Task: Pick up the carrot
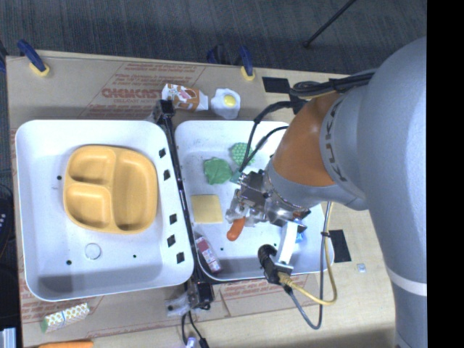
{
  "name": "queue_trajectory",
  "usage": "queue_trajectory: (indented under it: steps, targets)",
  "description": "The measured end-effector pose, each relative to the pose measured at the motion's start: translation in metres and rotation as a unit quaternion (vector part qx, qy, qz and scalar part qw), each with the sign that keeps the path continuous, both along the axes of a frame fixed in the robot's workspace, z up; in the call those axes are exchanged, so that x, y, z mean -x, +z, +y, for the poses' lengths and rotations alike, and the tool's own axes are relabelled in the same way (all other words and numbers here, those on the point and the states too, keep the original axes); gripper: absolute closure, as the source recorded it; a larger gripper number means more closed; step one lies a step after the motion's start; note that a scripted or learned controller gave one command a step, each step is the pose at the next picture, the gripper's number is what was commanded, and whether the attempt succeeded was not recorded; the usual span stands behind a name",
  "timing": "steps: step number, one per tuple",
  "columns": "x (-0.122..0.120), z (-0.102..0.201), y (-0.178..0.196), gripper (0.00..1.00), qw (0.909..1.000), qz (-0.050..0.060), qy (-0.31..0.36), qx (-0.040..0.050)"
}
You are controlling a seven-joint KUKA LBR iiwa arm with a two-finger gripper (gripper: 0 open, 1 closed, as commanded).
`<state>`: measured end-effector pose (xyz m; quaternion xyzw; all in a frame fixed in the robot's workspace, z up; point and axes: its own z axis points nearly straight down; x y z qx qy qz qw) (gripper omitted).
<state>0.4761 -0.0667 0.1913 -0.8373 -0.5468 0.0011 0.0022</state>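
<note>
We see the arm [341, 151] reaching in from the right over the right-hand bin [190, 138], its orange band above the wrist sitting over the bin's upper right part. The hand [243, 210] hangs low over the middle of that bin, and the carrot [235, 230] pokes out just beneath it, a short orange piece tilted on a slant, its upper end meeting the metal of the hand. We cannot tell whether the hand is open or closed, nor whether the carrot is truly gripped or only lying against the bin floor below it. Just left of the carrot lies a pale yellow square slice [207, 209], flat on the bin floor. Above that sits a green leafy piece [216, 170], and a second, lighter green piece [239, 152] lies near it toward the arm. Near the bin's lower left edge we make out a small dark reddish packet [206, 253]. The left-hand bin [36, 216] holds a yellow divided tray [112, 188], lying flat in its upper middle part. On the surface [87, 85] beyond the bins, near the top edge of the right bin, stand a small orange and white carton [183, 96] and, just beside it, a white and yellow item [226, 102]. Cables loop from the wrist down past the lower edge of the right bin.
</note>
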Motion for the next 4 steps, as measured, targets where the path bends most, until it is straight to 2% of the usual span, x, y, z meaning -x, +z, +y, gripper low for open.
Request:
queue_trajectory:
  steps: [1,2,3,4]
  targets:
    - [0.000,0.064,0.000,1.00,0.9999,0.001,0.016,-0.0001]
    - [0.000,0.051,0.000,1.00,0.9969,-0.001,-0.078,0.0012]
    - [-0.003,-0.021,0.036,1.00,0.9932,0.000,-0.116,0.0006]
    - [0.001,-0.044,-0.078,1.00,0.9905,0.002,-0.137,0.0001]
